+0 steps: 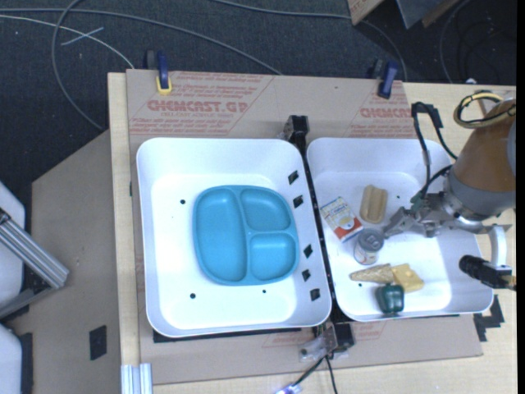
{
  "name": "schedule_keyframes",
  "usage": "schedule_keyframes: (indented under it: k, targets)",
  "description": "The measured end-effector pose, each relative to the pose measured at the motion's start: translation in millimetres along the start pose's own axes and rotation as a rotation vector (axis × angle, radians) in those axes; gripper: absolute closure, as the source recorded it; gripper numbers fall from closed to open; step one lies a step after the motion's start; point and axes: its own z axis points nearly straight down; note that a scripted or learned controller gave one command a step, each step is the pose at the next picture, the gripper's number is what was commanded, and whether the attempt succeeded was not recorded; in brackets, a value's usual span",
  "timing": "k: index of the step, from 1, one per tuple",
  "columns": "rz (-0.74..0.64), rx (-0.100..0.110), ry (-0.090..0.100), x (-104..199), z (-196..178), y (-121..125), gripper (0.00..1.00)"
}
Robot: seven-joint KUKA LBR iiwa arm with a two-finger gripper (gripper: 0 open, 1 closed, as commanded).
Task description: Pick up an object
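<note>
The right bin point(426, 162) holds several small objects. A tan block point(374, 203) lies near its middle, with a white and red packet point(337, 215) to its left. Below them sits a small grey can point(367, 242). Nearer the front lie a tan wedge point(367, 274), a yellow block point(408, 278) and a dark green object point(390, 300). My gripper point(399, 222) reaches in low from the right, its tip just right of the grey can and below the tan block. Nothing is visibly held in it.
The left bin point(164, 171) holds a blue divided plate point(244, 234). Black clips point(299, 220) line the wall between the bins. A black cable point(422, 138) hangs over the right bin's back right. Blue clamps point(162, 74) hold the bench's far edge.
</note>
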Motion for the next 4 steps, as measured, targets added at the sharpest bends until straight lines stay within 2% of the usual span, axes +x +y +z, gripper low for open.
schedule_keyframes:
  k: [1,2,3,4]
  targets:
    - [0.0,-0.004,-0.001,0,-13,1,1.0]
    - [0.0,-0.008,-0.004,-5,-57,3,1.0]
    - [-0.001,-0.012,-0.005,1,-119,9,1.0]
    - [-0.001,-0.011,-0.004,7,-165,11,1.0]
